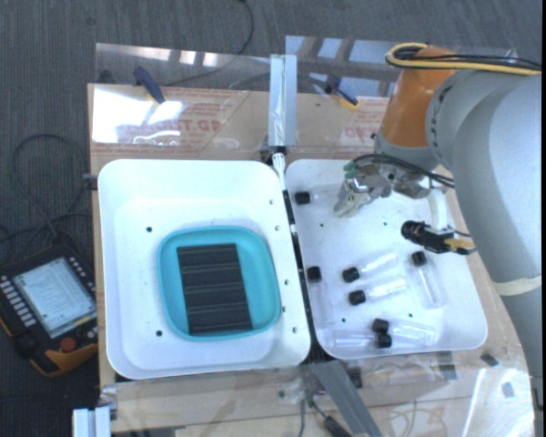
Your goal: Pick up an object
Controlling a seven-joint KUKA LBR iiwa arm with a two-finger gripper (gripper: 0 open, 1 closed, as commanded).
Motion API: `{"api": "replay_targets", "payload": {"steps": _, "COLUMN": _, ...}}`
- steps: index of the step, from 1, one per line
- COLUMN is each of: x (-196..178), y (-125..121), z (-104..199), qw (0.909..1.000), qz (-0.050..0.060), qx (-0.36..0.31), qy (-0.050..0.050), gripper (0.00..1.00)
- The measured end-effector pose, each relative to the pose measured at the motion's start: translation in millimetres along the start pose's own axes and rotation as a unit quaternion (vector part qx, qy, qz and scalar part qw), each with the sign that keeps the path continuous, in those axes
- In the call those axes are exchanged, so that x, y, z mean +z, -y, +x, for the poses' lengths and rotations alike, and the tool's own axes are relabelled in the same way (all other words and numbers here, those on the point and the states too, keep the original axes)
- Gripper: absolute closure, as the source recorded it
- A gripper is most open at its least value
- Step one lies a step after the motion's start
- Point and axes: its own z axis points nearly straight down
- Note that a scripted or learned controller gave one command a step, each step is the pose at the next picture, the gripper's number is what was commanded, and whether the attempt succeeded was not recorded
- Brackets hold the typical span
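White bins: we see two shallow white plastic bins side by side on the bench, the left bin [127, 198] and the right bin [464, 321], their inner rims touching.
Left bin contents: a teal rounded-square plastic tray [168, 280] lies in the middle, with a dark ribbed rectangular insert [215, 288] resting inside it.
Right bin contents: we count several small clear plastic vials with black caps scattered over the floor; one clear vial [371, 266] lies near the centre, a second [382, 290] just below it, a third [427, 280] to their right, and a pair [402, 335] near the front rim.
Loose caps: a small black cap [302, 197] sits near the rear left corner, another [314, 272] by the left wall.
Arm: the grey arm with the orange band [409, 107] reaches in from the right.
Gripper: the metal two-finger gripper [348, 200] hangs over the rear part of the right bin; we cannot tell how it is set, and we see no vial in it.
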Motion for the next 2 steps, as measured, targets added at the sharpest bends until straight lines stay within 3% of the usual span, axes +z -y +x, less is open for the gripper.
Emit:
{"api": "replay_targets", "payload": {"steps": 1, "x": -0.9, "y": -1.1, "z": 0.5, "qw": 1.0000, "qz": -0.002, "qx": 0.000, "qy": 0.000, "gripper": 0.00}}
{"api": "replay_targets", "payload": {"steps": 2, "x": 9.9, "y": 126.0, "z": -0.7, "qw": 0.9992, "qz": -0.024, "qx": -0.032, "qy": -0.001, "gripper": 0.00}}
